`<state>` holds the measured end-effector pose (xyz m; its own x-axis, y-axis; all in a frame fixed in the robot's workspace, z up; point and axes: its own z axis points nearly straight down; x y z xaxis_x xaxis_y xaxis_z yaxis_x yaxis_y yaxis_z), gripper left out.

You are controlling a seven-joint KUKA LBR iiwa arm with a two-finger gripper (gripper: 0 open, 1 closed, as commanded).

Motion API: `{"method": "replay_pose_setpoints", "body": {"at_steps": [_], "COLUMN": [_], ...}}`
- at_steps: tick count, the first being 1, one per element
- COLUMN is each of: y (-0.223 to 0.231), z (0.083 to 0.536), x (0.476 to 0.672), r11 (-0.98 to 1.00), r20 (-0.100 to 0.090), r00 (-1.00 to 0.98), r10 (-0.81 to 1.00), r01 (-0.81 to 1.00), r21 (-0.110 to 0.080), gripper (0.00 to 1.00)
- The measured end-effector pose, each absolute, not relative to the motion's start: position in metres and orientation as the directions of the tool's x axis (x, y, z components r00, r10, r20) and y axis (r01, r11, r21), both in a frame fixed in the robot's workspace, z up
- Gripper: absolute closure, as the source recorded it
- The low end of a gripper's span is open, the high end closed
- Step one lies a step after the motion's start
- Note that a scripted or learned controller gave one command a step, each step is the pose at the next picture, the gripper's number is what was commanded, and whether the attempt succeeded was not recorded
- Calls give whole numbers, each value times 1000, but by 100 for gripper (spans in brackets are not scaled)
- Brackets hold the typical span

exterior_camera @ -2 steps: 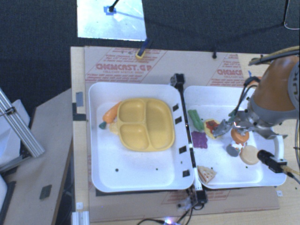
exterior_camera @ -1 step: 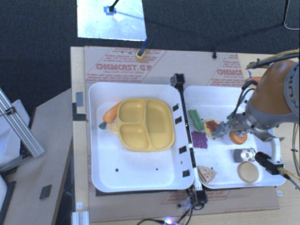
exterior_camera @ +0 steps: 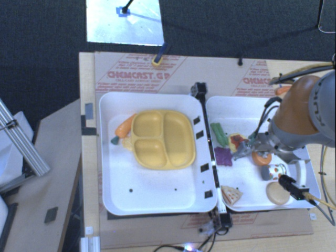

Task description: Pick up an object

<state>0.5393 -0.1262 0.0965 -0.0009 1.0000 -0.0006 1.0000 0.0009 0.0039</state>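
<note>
My gripper [exterior_camera: 242, 150] hangs low in the right bin [exterior_camera: 239, 105], reaching in from the right. It sits just right of a purple piece [exterior_camera: 222, 156] and below a small red and yellow item [exterior_camera: 236, 139]. A green pepper-like piece [exterior_camera: 219, 133] lies further left, near the divider. An orange object [exterior_camera: 261, 158] shows right behind the gripper, partly hidden by the wrist. Nothing can be seen held.
The right bin also holds a small white figure [exterior_camera: 274, 171], a tan bun [exterior_camera: 277, 193] and a sandwich wedge [exterior_camera: 230, 194] near its front edge. In the left bin [exterior_camera: 157, 196] a yellow divided plate [exterior_camera: 160, 139] rests beside a carrot [exterior_camera: 124, 126].
</note>
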Motion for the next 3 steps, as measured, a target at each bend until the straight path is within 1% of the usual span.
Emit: {"method": "replay_pose_setpoints", "body": {"at_steps": [1,2,3], "y": [-126,-122,-128], "z": [105,153,214], "x": [540,534,540], "r11": [2,4,4], "r20": [0,-1,-2], "r00": [-2,-4,-4], "r10": [1000,1000,1000], "r01": [1000,1000,1000], "r21": [4,5,8], "gripper": [100,100,100]}}
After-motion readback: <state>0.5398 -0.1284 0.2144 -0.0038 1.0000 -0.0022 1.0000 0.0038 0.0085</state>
